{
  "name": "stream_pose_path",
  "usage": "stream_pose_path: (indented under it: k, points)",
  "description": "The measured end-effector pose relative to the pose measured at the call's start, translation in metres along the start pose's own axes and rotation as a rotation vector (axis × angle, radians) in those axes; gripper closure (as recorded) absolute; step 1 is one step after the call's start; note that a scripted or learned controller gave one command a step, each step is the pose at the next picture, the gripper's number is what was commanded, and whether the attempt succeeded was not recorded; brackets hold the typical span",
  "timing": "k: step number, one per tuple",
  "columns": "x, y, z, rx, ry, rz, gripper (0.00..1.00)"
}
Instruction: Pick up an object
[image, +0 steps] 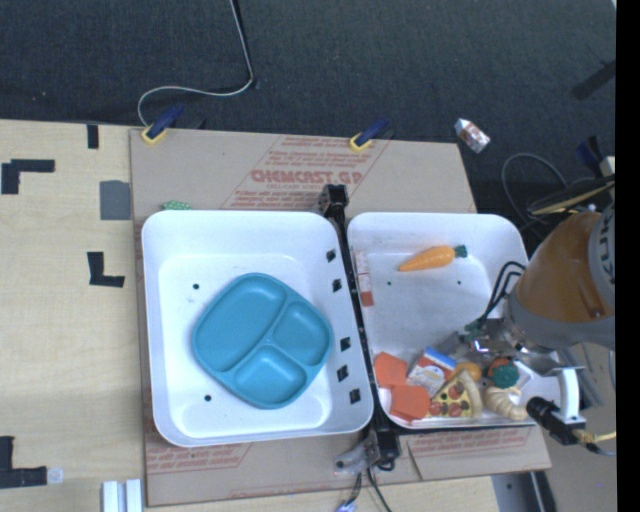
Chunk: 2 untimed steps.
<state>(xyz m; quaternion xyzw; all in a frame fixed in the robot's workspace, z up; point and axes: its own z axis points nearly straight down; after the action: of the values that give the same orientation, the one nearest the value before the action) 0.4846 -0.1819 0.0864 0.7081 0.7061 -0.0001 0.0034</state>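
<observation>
Carrot (428, 259) lies roughly left-right in right bin (400, 225), green top rightward

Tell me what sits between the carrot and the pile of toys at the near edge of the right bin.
In the camera view, just bare white bin floor separates the carrot from the toy pile.

Even, bright overhead light, soft shadows inside the white bins (160, 300), slightly soft focus throughout.
</observation>
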Motion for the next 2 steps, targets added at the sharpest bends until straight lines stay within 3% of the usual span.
stream_pose_path:
  k: [1, 2]
  points:
    - [0.047, 0.090, 0.000, -0.002, 0.004, -0.006, 0.00]
    - [0.071, 0.150, 0.001, 0.001, 0.003, -0.005, 0.00]
